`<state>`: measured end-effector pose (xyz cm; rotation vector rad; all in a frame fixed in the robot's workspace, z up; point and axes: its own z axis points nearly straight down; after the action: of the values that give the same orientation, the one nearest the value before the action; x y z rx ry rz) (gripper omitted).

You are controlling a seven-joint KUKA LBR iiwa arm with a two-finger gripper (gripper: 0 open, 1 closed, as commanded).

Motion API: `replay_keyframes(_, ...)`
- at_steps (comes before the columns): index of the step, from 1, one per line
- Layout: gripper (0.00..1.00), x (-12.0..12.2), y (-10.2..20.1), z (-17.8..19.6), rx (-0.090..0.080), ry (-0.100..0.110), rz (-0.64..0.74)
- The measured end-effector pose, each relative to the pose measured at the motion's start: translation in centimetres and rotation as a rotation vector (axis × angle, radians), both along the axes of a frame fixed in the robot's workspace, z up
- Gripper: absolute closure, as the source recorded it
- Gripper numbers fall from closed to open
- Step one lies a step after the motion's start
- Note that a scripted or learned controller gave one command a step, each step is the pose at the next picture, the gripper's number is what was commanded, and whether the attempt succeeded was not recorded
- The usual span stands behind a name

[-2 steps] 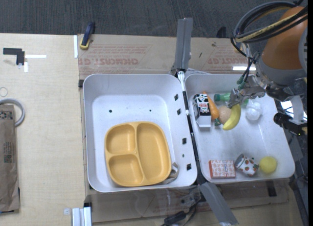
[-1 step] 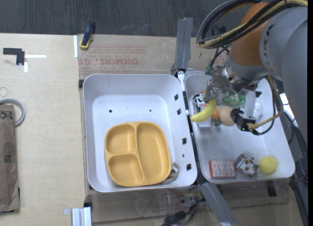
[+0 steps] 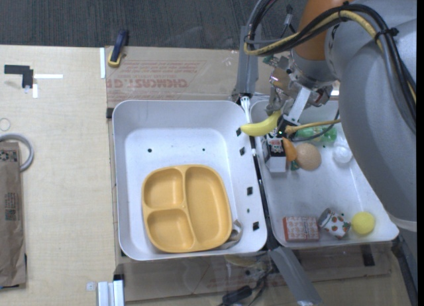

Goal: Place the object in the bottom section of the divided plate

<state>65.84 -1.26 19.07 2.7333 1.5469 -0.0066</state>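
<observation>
So far, your plate [image 3: 187, 208] sits bare in left bin [image 3: 126, 132], lower centre of frame. Banana [image 3: 260, 126] hangs at divide between bins, just under end effector [image 3: 283, 120]; grip state: cannot tell. You still need carry-over and drop into bottom section.
</observation>
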Motion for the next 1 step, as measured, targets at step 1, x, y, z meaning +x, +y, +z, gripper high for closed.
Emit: replay_keyframes(1,1.0,-2.5,8.37,0.0,0.001,0.001,0.016)
